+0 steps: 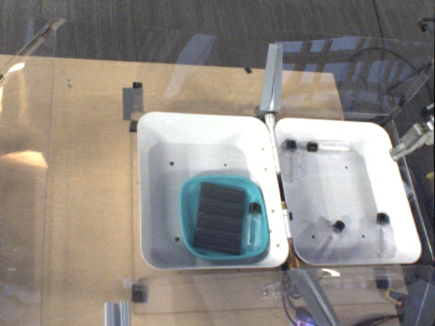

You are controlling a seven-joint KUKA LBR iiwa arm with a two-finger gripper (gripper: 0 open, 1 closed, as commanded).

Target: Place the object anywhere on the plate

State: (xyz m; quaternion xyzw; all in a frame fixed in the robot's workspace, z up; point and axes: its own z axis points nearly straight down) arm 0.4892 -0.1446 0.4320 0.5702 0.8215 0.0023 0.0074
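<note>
A teal plate [189, 240] lies in the front part of the left bin [156, 182]. On it rests a dark ribbed rectangular block [219, 218]. A small clear vial with a black cap [253, 223] lies on the plate's right side, beside the block. A pale grey part of my gripper [412, 142] pokes in at the right edge, above the right bin's far right corner and well away from the plate. Nothing is seen held in it.
The right bin [353, 182] holds several clear vials with black caps: two near its back left [312, 146], one at the front middle [338, 226], one at the front right [383, 219]. A metal bar [271, 80] stands behind the bins' shared edge.
</note>
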